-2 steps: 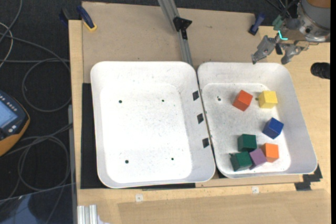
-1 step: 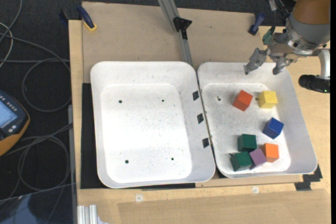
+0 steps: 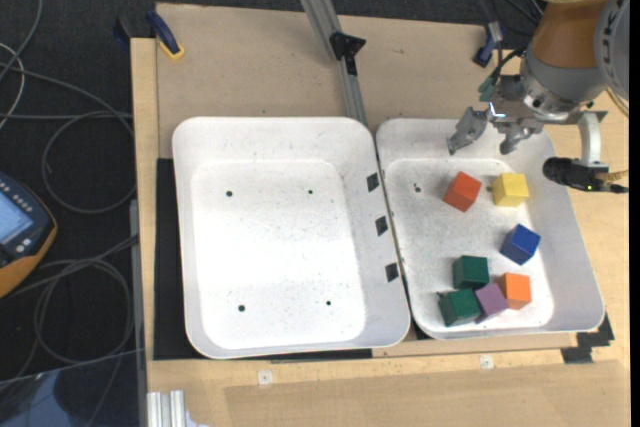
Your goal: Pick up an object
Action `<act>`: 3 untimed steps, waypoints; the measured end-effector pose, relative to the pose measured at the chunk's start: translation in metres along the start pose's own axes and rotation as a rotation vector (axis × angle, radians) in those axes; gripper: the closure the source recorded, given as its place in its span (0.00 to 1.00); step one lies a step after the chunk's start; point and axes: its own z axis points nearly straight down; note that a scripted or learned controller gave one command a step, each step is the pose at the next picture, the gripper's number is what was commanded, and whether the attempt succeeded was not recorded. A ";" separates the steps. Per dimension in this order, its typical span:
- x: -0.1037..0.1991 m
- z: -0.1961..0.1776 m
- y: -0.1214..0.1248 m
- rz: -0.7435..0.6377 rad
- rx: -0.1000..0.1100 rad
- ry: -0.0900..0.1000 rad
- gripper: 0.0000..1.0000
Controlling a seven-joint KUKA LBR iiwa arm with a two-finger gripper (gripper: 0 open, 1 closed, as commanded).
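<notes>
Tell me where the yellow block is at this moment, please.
The yellow block lies in the right bin, near its far edge, just right of the red block and above the blue block.

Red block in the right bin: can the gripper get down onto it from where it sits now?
Probably yes. The gripper hangs open above the far end of the right bin, and the red block lies just nearer the camera, standing apart from the yellow block, with nothing over it.

Open end effector above red cube
</notes>
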 end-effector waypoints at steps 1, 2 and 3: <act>-0.002 0.045 -0.007 0.002 0.001 0.000 0.00; -0.002 0.030 -0.005 0.001 -0.009 -0.001 1.00; -0.006 -0.034 0.001 0.000 -0.015 -0.004 1.00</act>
